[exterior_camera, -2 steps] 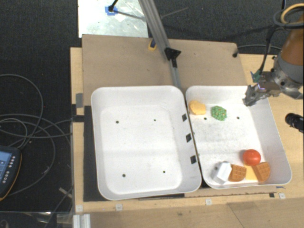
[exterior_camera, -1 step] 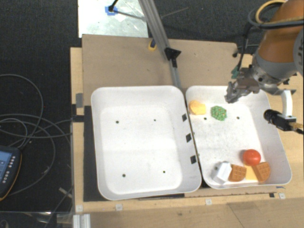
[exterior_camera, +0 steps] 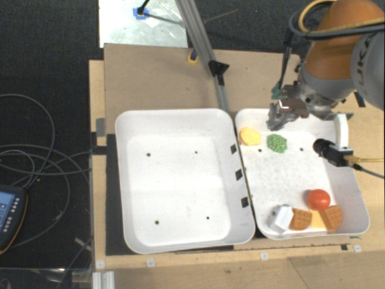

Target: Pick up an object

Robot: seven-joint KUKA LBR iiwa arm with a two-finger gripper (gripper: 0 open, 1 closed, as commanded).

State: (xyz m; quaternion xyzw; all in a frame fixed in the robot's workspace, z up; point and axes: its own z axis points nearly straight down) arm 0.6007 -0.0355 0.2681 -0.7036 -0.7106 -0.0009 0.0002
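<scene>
Tool hangs over the right bin, just above the green object; whether it is apart or together, I cannot tell.

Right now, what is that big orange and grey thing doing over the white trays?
That is a robot arm. One camera looks down on it from above. Its grabbing end, the tool, hangs over the right tray, near a yellow toy and a bumpy green one. At that tray's front lie a red ball, two waffle-looking pieces and a white block. I see nothing held in the tool. The left tray sits beside it.
</scene>
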